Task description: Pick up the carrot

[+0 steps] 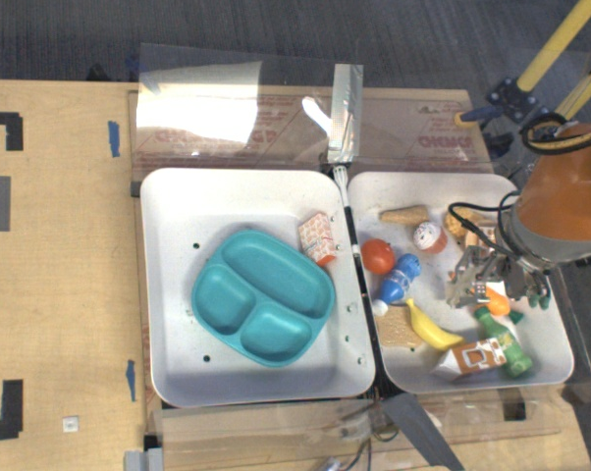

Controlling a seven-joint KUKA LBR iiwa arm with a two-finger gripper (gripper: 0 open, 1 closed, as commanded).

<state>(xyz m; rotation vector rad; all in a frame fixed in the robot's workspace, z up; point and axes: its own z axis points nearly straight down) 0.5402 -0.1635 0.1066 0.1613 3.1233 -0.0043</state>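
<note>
If you look in the right bin (561, 356), you will see the carrot (499, 307) near its right side. It is small and orange, with a bit of green next to it. The gripper (477, 278) is low in that bin, just up and left of the carrot and very close to it. You cannot tell if it touches the carrot, and you cannot tell if the gripper is spread or pressed together, because its metal parts are a blur there. You see nothing held in it. Just below the carrot a little carton (475, 359) lies on its side. To the left of that is a yellow banana (431, 328). Farther left you find a blue bottle (400, 278) and a red ball (378, 256) near the wall between the two bins. Over in the left bin (168, 214) a blue-green tray (264, 297) with three parts sits in the middle, and a small red and white box (317, 235) is at its top right edge.
</note>
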